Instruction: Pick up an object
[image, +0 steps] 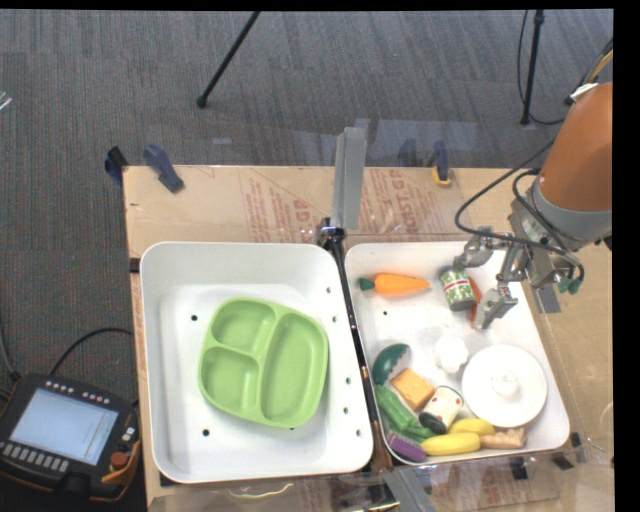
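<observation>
Right bin, front: banana, white round lid, cheese wedge and other toy foods.
Left bin: green divided plate in the middle.
Right bin, back: carrot and small can, apart.
Gripper: fingers spread, nothing between them, just beside the can.

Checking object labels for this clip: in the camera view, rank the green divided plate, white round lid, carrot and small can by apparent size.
1. green divided plate
2. white round lid
3. carrot
4. small can, slightly smaller than the carrot
</observation>
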